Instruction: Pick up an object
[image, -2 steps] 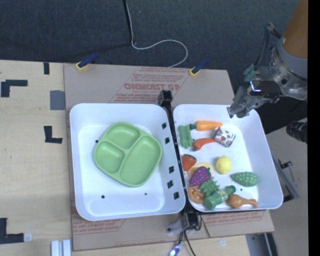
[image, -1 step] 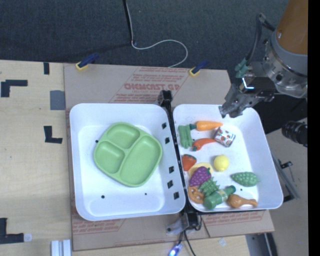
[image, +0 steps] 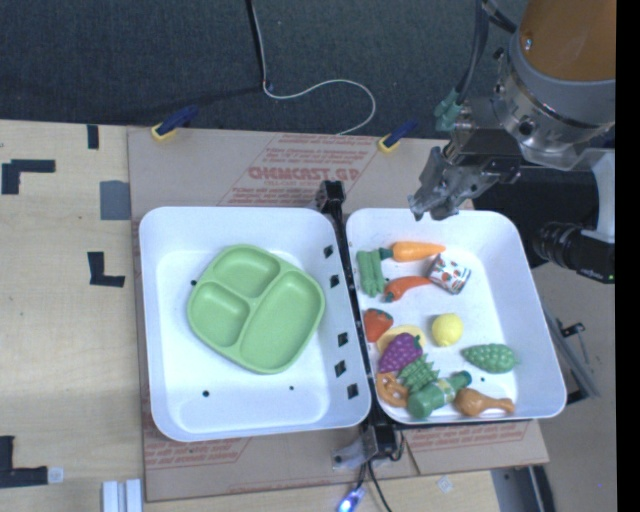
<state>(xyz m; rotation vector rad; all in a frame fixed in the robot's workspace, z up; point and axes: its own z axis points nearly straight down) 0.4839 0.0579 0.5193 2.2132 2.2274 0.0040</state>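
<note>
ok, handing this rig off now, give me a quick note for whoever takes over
Gripper: above the far rim of the right bin, nothing between its fingers.
Things: toy food lies in the right bin, including a carrot, a lemon and grapes. A green divided plate sits in the left bin.
Done: nothing picked yet.
Left: descend on one item, grasp, lift.

Cardboard sheet (image: 300, 175) under the bins: red printed lettering and logo, seen upside down, too blurred to read. Small can (image: 449, 272): label illegible.
</note>
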